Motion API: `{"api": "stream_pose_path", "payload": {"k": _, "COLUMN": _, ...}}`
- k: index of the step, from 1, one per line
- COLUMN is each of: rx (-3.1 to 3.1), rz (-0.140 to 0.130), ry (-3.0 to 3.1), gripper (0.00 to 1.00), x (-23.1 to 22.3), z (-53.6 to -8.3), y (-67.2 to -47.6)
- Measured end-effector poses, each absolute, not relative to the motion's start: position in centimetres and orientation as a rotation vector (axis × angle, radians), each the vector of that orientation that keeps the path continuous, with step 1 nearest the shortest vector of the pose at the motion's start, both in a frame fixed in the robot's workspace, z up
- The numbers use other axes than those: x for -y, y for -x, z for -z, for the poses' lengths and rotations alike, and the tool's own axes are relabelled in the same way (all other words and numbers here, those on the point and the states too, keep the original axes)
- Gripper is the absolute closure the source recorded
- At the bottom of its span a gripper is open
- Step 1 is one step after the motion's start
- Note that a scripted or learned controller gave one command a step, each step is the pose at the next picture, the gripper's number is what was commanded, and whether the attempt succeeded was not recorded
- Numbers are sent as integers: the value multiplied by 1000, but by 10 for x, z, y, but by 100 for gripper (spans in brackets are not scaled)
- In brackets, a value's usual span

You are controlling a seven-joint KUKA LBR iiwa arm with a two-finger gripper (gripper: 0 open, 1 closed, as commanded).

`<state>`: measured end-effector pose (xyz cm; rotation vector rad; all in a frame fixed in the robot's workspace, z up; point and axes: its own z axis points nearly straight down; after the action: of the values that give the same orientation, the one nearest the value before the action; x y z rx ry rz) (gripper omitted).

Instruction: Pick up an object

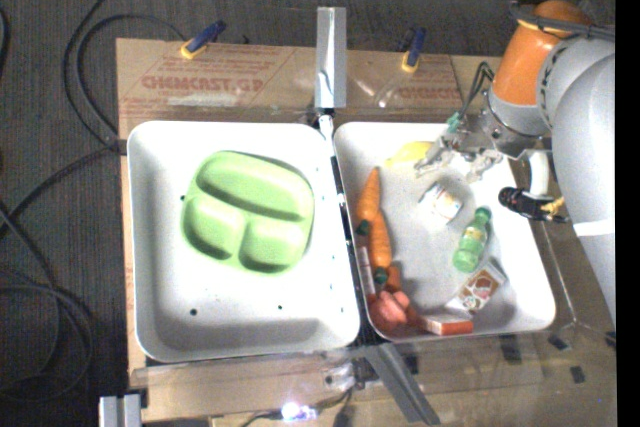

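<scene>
Objects for picking lie scattered in the right bin [541, 310], one of two shallow white bins set side by side on a bench. Along its left wall lie two orange carrots [372, 215], one above the other, and below them sits a reddish lump [393, 308] in the near-left corner. A small orange and white box [447, 325] lies beside that lump. A green bottle [472, 240] rests tilted near the middle, with a small printed packet [481, 289] just below it. A white, rounded item [441, 202] sits above the bottle, and a yellow item [408, 153] lies near the far wall. The gripper [457, 153] hangs over the far part of this bin, just right of the yellow item; whether its fingers are apart or together cannot be told, and nothing is seen between them. The left bin [150, 245] holds a green sectioned tray [248, 211].
</scene>
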<state>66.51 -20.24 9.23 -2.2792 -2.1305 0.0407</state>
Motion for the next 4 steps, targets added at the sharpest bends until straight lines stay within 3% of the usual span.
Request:
{"api": "stream_pose_path", "payload": {"k": 1, "rx": 2260, "rz": -21, "ry": 2171, "gripper": 0, "x": 167, "z": -89, "y": -665}}
{"api": "stream_pose_path", "payload": {"k": 2, "rx": 2330, "rz": 12, "ry": 2119, "gripper": 0, "x": 207, "z": -90, "y": -586}}
{"api": "stream_pose_path", "payload": {"k": 3, "rx": 2254, "rz": -5, "ry": 2183, "gripper": 0, "x": 225, "z": -187, "y": -588}}
{"api": "stream_pose_path", "payload": {"k": 4, "rx": 2327, "rz": 9, "ry": 2102, "gripper": 0, "x": 213, "z": -94, "y": -597}}
